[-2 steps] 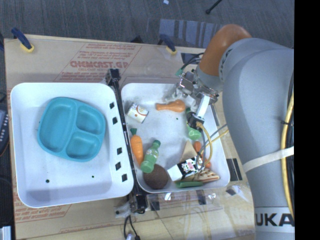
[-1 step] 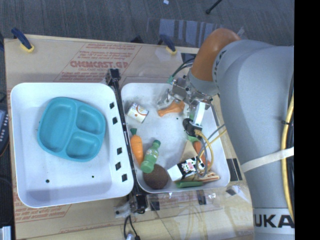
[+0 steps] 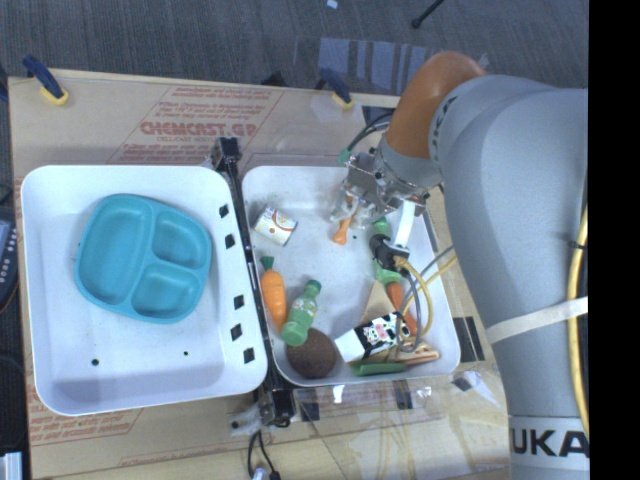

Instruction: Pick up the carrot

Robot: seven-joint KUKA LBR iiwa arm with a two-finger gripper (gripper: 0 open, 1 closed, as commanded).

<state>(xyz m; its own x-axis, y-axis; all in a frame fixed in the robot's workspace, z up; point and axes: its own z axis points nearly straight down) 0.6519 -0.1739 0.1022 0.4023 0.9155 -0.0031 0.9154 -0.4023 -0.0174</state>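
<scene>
Orange piece sits at the gripper [image 3: 347, 211] tips; the carrot [image 3: 273, 296] lies apart.

One fixed camera — high above, slanting down on both bins [image 3: 40, 298].

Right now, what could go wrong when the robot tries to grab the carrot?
1. The carrot lies against the right bin's left wall, so a finger might hit the wall and slip off.
2. The green bottle sits right beside it and could get bumped or grabbed instead.
3. The gripper is near the bin's far end, by a small orange piece, and might pick that by mistake.
</scene>
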